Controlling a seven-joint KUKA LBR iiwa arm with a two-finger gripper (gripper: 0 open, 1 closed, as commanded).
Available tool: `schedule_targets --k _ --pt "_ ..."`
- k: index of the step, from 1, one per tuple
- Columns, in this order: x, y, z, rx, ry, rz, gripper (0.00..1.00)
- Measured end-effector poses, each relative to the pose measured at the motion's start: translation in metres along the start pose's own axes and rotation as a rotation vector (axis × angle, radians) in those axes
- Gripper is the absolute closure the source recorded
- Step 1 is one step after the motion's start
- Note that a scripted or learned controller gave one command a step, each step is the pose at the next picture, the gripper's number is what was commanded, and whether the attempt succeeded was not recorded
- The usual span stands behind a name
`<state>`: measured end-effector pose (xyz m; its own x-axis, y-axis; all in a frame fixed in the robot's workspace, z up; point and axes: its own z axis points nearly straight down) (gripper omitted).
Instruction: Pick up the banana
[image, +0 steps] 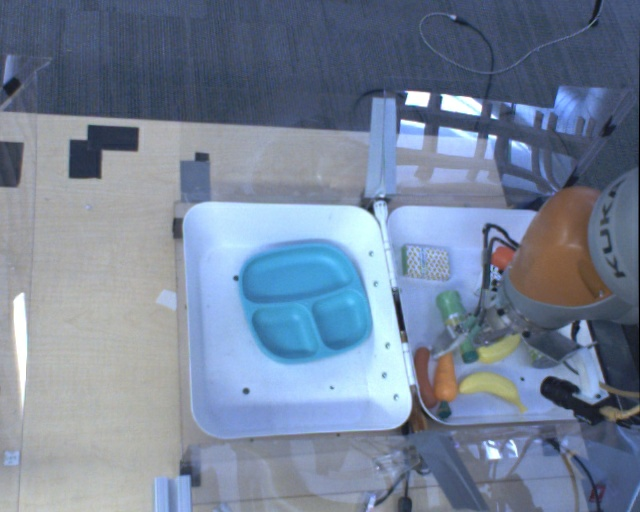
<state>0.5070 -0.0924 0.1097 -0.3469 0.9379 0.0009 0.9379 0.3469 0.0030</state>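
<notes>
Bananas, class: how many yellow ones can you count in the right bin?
2. One banana lies near the right bin's front edge; the other banana sits just behind it, beside the end effector. The arm may hide more.

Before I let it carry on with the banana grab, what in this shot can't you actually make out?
- Gripper: too small and cluttered in the camera view to tell open from shut.
- Upper banana: one end is hidden by the arm.
- Right bin: its right side is covered by the arm.
- Patterned packet: print too small to read.
</notes>
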Motion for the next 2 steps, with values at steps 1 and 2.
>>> schedule_targets --k 1,2 --pt "-0.046 -0.035 0.02 -0.007 -0.002 -0.119 0.0" --pt "-0.046 -0.033 0.01 -0.011 -0.004 -0.118 1.0"
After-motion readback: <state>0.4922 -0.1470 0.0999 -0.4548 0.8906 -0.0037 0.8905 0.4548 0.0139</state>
